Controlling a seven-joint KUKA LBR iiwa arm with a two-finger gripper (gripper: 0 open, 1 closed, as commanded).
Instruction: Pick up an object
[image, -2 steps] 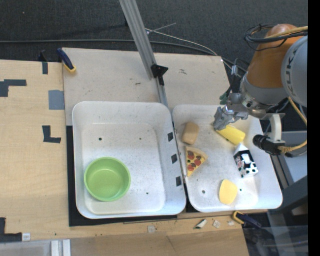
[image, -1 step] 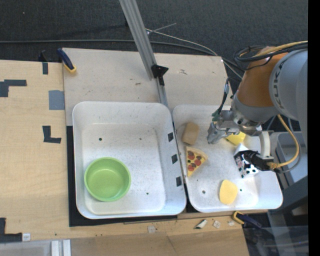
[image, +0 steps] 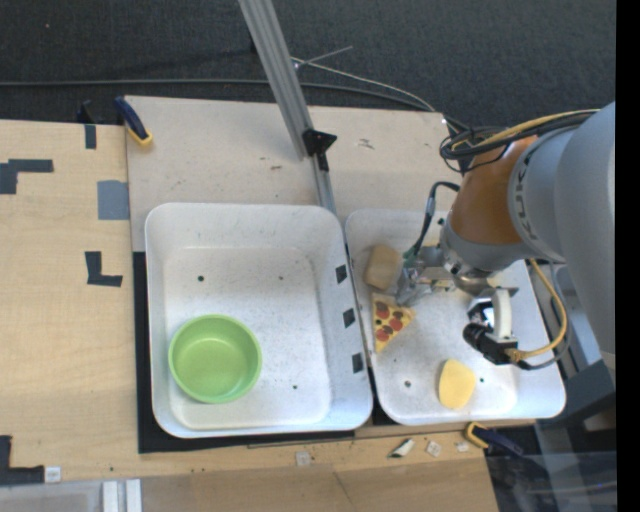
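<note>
Tool (image: 408, 290): two-finger end of the grey arm, low in the right bin near its left wall, just above the pizza slice and just beside the tan block; whether its fingers are spread or pressed together cannot be told from this slanted view, and nothing can be seen between them.

Pizza slice (image: 389, 323): small toy wedge, yellow with red spots, flat on the floor of the right bin, its point aimed down the view, directly below the tool.

Tan block (image: 381, 266): small brownish piece, perhaps toy bread, close to the bin's left wall, up and left of the tool.

Yellow piece (image: 456, 384): rounded pale yellow object near the bin's lower edge, well apart from the tool.

Handling judgement: the pizza slice looks light, thin and stiff, probably plastic and somewhat slick. Lying flat, it offers little height, so taking hold across its two long edges near the wide end seems best. The tan block stands taller and may be easier to pinch across its sides.

Right bin (image: 530, 400): shallow white tray holding these three things.

Left bin (image: 240, 225): shallow white tray with a green bowl (image: 215, 358) in its lower left corner.

Surface (image: 60, 300): pale wood with dark tape marks.
</note>
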